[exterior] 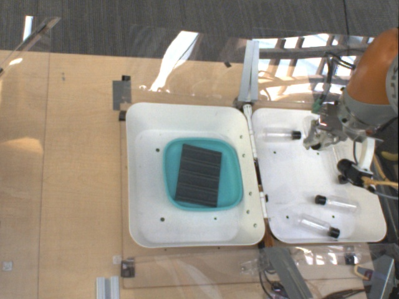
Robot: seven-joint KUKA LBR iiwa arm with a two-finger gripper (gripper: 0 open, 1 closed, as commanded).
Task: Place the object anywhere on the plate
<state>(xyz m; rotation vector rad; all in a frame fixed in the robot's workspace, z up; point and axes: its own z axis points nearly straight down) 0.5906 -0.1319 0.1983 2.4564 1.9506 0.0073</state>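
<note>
While the arm (374,73) leans in from the right, a dark ribbed block (199,175) lies on the teal plate (231,167) in the left bin (143,167).

No brand, label or writing can be read anywhere on the bench. The grey arm with its orange band bends down over the upper right corner of the right bin (280,185), its gripper (319,134) low near the bin floor; whether the tool is spread or pressed together cannot be told, and nothing is seen pinched in it. The block rests flat, slightly tilted, near the middle of the plate. Clear tubes with black caps lie in the right bin: one (280,133) just left of the gripper, two (333,200) (317,223) near the bin's lower edge.
</note>
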